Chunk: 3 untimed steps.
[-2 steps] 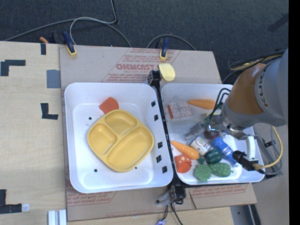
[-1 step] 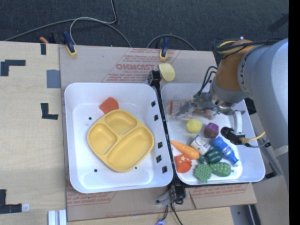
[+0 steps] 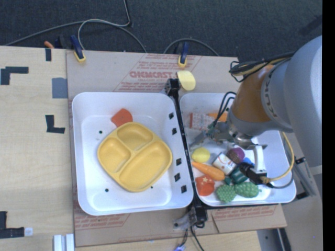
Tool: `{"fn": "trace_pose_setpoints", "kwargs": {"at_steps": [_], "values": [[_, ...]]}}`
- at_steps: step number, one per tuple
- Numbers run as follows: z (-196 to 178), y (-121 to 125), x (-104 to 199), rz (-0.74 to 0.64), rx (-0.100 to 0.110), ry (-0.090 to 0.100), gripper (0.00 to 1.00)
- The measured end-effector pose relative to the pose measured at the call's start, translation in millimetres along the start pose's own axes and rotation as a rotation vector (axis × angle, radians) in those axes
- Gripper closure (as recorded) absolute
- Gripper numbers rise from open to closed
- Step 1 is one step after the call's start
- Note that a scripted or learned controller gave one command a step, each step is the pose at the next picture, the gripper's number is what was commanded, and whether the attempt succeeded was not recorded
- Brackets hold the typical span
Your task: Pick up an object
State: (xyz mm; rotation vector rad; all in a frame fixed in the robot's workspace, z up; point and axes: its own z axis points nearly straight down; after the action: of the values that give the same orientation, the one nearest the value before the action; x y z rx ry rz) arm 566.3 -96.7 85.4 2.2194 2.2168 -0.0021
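The grey arm with its orange band (image 3: 251,95) is seen over the right white bin (image 3: 282,195), its two-finger gripper (image 3: 236,143) lowered among toy foods. A round yellow lemon (image 3: 201,155), an orange carrot (image 3: 208,170) and a purple plum (image 3: 236,154) lie just beside it. A yellow three-compartment plate (image 3: 135,156) rests in the left white bin (image 3: 84,156).

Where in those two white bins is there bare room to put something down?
Left bin: bare floor along its left and near edges, around the yellow divided plate. Right bin: crowded near the carrot, lemon and green toys, under the arm.
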Motion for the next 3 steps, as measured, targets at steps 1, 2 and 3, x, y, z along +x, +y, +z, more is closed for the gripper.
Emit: {"fn": "trace_pose_setpoints", "kwargs": {"at_steps": [1,2,3], "values": [[1,88,-10,-0.002,0.003,0.003,0.0],[3,97,-10,0.003,0.026,0.006,0.0],[3,98,-21,0.002,0.028,0.012,0.0]]}}
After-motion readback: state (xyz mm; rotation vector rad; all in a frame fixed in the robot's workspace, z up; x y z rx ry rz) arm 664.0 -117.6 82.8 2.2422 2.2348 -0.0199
